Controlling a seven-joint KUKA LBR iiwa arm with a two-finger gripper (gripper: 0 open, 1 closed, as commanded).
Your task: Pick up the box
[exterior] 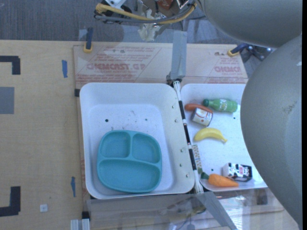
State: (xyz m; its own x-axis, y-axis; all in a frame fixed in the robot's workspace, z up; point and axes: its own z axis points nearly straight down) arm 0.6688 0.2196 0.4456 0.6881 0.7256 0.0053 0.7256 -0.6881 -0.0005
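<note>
The grey arm looms closest, a blurred bulk over the right bin; whether its gripper is spread or closed cannot be told. Taking the yellow banana as landmark: the box, white with dark print, lies below and right of it, just above an orange carrot. A small can sits just above the banana, a green bottle beyond. Far left, a teal divided plate rests in the left bin.

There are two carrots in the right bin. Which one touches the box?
The carrot at the bin's near edge: it lies against the black-and-white box. The other carrot lies farther back, beside the green bottle.
</note>
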